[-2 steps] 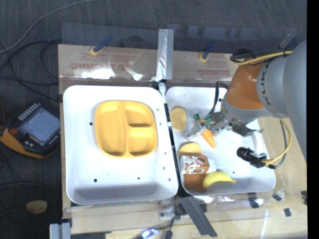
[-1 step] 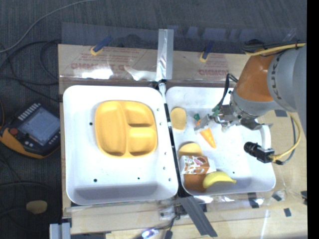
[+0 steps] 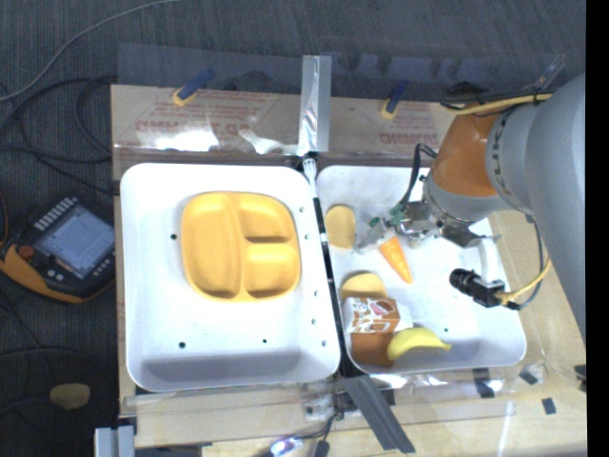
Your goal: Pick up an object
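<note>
The right bin (image 3: 476, 346) holds several toy foods. An orange carrot (image 3: 397, 259) lies near its middle, pointing down and to the right. My gripper (image 3: 398, 225) is low over the carrot's upper end, reaching in from the right under the orange band. A pale yellow round piece (image 3: 340, 225) sits by the bin's left wall. Below it come a tan bun (image 3: 363, 283), a brown carton (image 3: 371, 318) and a yellow banana (image 3: 417, 344) at the front.
The left bin (image 3: 152, 341) carries a yellow divided plate (image 3: 240, 244). A metal divider (image 3: 315, 103) stands between the bins at the back. A handheld pendant (image 3: 62, 246) lies on the floor to the left.
</note>
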`<state>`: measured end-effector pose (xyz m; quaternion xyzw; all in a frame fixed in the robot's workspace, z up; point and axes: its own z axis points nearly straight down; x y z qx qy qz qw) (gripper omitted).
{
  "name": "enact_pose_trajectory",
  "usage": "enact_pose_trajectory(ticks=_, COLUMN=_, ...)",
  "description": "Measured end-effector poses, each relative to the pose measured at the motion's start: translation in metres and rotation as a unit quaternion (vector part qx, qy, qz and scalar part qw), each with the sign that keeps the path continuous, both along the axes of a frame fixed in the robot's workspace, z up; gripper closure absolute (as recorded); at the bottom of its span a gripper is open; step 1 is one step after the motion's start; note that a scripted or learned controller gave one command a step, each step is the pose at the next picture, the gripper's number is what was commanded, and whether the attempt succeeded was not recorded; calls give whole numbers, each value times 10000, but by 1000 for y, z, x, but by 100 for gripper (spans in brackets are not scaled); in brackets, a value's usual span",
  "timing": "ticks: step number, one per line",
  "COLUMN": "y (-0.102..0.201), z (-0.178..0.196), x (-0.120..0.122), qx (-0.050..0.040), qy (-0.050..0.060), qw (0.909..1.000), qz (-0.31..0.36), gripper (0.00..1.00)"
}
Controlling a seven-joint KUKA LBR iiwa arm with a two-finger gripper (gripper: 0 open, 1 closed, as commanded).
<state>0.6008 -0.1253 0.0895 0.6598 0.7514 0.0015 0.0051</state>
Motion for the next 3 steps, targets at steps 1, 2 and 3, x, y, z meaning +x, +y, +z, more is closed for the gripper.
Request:
enact_pose_trajectory(ticks=1, y=21, z=0, x=8, qx=-23, qy=-2, qw=9949, qz=1009, gripper=0)
enact_pose_trajectory(ticks=2, y=17, z=49, x=-4, qx=3, qy=51, qw=9773, qz=2119, gripper=0)
enact_pose_trajectory(ticks=3, y=4, z=0, x=-21, qx=-11, qy=-3, qw=9668, qz=2555, gripper=0)
